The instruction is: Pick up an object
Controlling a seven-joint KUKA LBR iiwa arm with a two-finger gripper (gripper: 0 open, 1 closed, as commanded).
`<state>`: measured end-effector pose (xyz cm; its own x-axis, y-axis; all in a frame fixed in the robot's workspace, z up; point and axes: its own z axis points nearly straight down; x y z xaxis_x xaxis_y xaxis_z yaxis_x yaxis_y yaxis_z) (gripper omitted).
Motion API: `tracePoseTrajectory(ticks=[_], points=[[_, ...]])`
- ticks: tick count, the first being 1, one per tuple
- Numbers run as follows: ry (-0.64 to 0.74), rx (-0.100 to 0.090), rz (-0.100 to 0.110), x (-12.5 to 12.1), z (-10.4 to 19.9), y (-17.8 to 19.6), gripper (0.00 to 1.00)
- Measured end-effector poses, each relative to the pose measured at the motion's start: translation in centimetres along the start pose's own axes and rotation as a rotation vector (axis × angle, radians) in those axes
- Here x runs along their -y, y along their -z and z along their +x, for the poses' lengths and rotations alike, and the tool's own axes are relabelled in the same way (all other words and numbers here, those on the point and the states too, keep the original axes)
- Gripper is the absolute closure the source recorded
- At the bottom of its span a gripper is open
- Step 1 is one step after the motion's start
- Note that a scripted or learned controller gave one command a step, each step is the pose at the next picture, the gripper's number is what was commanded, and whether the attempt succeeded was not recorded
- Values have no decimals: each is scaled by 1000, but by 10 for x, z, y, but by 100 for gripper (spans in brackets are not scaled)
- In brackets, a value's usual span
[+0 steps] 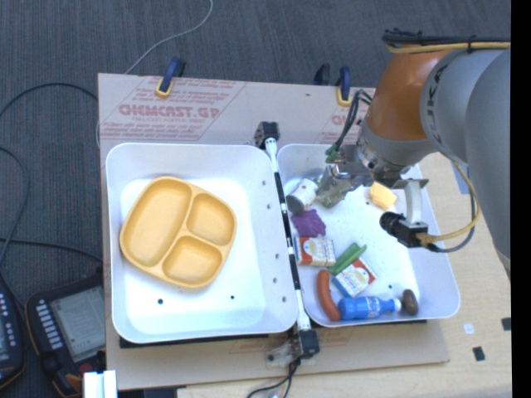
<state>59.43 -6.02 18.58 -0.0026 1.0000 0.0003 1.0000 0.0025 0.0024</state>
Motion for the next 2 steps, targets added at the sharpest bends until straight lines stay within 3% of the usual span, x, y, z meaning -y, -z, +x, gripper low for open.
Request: tracePoseTrajectory(ticks=[1, 2], points=[[-1, 0, 3, 1, -1, -2, 0], [-3, 3, -15, -27, -30, -71, 0]])
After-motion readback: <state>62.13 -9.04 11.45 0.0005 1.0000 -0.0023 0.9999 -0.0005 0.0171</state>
